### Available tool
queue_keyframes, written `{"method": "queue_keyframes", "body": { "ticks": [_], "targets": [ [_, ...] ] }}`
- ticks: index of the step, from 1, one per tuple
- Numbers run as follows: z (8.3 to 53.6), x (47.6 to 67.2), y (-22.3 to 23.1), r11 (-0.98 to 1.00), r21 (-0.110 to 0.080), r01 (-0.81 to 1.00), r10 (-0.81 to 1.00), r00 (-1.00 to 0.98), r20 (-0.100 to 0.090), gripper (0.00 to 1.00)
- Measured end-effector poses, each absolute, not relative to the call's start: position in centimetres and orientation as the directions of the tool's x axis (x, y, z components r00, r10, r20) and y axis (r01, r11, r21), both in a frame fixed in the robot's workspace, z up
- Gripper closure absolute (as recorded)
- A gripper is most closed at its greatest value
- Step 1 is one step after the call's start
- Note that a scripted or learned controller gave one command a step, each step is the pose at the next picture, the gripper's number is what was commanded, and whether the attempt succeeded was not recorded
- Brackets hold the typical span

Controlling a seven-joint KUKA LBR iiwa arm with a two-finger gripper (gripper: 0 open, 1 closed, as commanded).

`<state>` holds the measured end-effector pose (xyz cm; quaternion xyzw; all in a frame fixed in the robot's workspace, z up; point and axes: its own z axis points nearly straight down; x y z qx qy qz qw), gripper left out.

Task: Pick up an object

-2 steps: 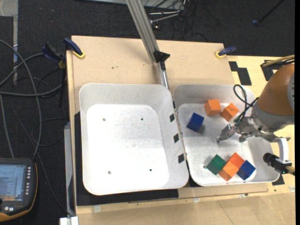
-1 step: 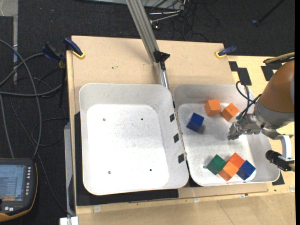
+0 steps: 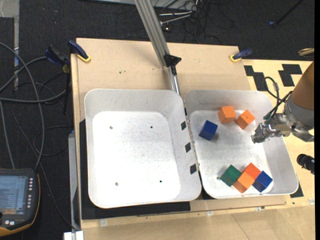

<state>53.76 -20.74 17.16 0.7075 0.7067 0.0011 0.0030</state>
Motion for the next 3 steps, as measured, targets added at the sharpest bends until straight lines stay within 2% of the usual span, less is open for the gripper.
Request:
{"method": "queue_keyframes", "body": {
  "ticks": [1, 2, 3],
  "targets": [
    [20.9, 53.9, -20.8, 0.002, 0.006, 1.0, 1.0, -0.002, -0.003, 1.0],
    [20.8, 55.9, -15.6, 0.008, 0.003, 1.0, 1.0, -0.008, 0.001, 1.0],
    [20.2, 57.0, -10.5, 0.008, 0.0, 1.0, 1.0, -0.008, 0.002, 1.0]
  ]
}}
